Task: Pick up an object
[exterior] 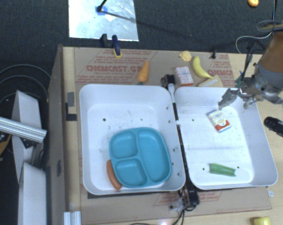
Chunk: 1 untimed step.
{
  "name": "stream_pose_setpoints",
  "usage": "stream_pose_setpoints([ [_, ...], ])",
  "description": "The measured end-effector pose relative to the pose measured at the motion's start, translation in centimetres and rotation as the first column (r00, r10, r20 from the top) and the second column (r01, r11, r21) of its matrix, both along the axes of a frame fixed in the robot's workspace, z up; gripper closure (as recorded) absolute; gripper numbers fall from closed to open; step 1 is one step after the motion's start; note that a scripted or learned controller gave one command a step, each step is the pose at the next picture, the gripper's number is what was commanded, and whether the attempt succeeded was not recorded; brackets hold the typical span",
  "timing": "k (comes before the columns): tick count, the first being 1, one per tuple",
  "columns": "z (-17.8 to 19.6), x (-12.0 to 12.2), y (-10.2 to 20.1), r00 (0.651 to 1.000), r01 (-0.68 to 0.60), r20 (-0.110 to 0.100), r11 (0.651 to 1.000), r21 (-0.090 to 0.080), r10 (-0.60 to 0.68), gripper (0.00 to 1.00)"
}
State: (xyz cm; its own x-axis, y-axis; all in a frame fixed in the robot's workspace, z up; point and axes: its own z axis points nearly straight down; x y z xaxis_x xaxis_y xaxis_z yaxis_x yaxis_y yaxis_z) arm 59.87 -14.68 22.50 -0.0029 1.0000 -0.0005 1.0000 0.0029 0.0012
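The left bin carries a blue tray with three compartments, set toward the bin's near right corner. An orange sausage lies just beside the tray's near left edge, close to the bin's near wall, its long axis running from far-left to near-right. On the bench beyond the bins, a carrot lies near the left bin's far right corner, pointing away toward the bench's far edge. A small pink-and-white box stands further right, near the divide between the bins, and a banana lies just beside it, curving from the far edge toward the right bin's far wall. The right bin holds two things. A small white-and-red carton lies flat in the far half, roughly mid-width, tilted so its long axis runs from far-left to near-right. A green pepper lies near the near wall, its long axis almost parallel to that wall, dipping slightly to the right. The gripper hangs over the bin's far right part, above and to the right of the carton, with the arm's orange band behind it. Whether its fingers are spread or closed cannot be told from here, and nothing can be seen between them.
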Motion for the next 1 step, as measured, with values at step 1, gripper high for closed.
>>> stream_pose_setpoints([
  [1, -12.4, -0.09, -2.24, 1.0, 0.003, -0.007, 1.0, 0.001, -0.003, 0.0],
])
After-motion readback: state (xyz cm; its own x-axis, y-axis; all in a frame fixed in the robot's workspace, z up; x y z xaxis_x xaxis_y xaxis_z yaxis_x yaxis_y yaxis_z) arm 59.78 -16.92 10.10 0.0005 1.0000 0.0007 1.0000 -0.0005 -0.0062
